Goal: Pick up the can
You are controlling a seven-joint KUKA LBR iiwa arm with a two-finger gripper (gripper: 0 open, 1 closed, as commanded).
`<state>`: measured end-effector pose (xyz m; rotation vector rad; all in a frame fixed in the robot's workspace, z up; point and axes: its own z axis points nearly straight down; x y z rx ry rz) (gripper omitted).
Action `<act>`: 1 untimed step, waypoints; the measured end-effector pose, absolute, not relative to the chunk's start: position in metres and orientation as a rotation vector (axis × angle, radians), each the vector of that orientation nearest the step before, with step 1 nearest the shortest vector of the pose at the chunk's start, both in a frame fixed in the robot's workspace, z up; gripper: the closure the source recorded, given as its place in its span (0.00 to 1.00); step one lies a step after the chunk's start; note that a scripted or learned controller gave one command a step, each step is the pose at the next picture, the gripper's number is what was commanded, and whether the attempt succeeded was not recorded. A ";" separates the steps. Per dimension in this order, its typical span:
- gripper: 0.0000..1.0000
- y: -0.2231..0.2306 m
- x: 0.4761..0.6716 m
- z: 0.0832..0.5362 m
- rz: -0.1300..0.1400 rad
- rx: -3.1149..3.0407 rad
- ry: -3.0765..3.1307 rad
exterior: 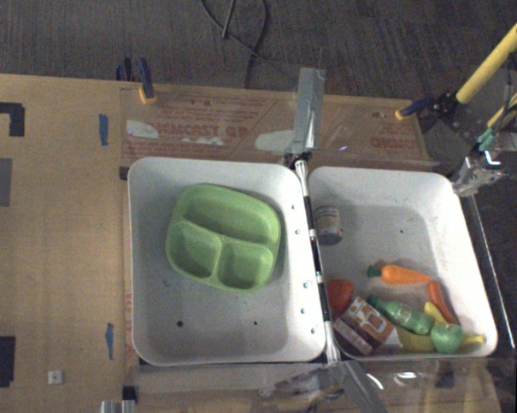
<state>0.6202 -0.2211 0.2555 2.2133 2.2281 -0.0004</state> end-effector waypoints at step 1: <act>1.00 -0.220 0.627 0.183 -0.001 2.321 2.117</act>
